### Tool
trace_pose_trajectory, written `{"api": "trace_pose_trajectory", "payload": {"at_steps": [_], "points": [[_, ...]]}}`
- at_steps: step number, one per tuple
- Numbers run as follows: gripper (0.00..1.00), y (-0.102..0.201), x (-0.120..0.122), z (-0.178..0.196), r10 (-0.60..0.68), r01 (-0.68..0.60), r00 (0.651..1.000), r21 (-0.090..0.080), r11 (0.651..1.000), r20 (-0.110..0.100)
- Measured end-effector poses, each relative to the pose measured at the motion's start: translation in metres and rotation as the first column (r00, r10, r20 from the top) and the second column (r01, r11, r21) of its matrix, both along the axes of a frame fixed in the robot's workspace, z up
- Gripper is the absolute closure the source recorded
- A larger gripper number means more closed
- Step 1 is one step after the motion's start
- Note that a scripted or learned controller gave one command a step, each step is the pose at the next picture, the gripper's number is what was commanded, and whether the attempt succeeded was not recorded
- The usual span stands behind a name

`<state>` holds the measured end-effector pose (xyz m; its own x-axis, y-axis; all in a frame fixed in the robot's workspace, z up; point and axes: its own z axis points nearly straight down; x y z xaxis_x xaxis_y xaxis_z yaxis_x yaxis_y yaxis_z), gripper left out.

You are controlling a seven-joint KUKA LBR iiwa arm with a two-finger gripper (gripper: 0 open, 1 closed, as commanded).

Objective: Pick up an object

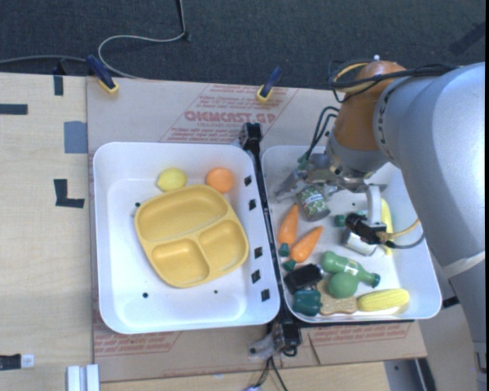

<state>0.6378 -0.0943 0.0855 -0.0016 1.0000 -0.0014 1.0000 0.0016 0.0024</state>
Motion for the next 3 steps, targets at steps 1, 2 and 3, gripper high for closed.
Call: {"api": "trace_pose_trajectory", "payload": {"at_steps": [1,2,3], "points": [[0.0,-0.007,0.014,0.0,0.001,-0.001,1.0,0.001,1.0,-0.001],[0.0,-0.011,0.002,0.0,0.0,0.0,1.0,0.0,1.0,0.0],[1.0,-0.011,0.002,0.01,0.001,-0.001,1.0,0.0,1.0,-0.001]]}}
